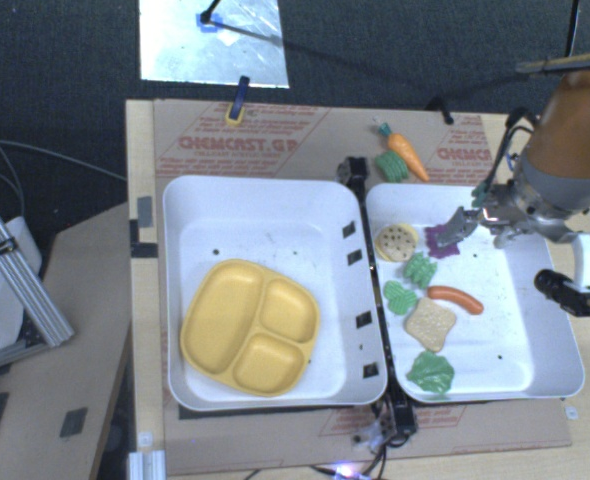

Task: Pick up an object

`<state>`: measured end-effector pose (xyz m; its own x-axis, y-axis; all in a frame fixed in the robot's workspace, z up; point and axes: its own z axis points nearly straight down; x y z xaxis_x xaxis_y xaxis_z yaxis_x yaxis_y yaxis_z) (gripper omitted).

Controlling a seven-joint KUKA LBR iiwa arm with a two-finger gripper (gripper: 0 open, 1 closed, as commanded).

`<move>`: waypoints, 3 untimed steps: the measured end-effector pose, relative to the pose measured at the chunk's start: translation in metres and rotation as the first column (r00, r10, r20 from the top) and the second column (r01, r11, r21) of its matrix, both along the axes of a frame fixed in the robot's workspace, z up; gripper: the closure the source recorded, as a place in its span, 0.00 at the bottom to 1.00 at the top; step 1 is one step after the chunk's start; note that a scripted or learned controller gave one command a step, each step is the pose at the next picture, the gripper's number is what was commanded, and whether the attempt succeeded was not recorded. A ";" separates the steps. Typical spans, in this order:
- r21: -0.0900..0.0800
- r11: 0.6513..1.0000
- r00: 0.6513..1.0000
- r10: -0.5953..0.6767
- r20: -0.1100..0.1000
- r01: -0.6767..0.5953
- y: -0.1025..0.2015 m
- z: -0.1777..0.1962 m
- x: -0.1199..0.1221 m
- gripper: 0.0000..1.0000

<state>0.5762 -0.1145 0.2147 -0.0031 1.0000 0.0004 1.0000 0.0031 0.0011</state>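
The right bin [535, 368] holds several toy foods: a round cookie [396, 240], a purple piece [441, 239], two green leafy pieces [420, 268] [400, 297], a red sausage [456, 298], a bread slice [431, 324] and a green lettuce piece [431, 372]. My gripper [465, 222] reaches in from the right, low over the bin's back part. Its tip is right at the purple piece's upper right edge. Whether it touches the piece is hidden.
The left bin [275, 208] holds a yellow divided plate [250, 326]. A toy carrot [407, 152] and a green piece [391, 167] lie on the cardboard behind the right bin. A black part [565, 290] of the arm overhangs the bin's right side.
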 end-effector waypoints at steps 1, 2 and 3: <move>0.003 1.000 1.000 -0.006 -0.011 0.006 0.001 -0.127 -0.060 0.00; -0.002 1.000 1.000 0.001 0.005 -0.001 -0.012 -0.130 -0.027 0.00; 0.002 1.000 1.000 -0.003 -0.005 0.003 0.011 -0.131 -0.080 0.00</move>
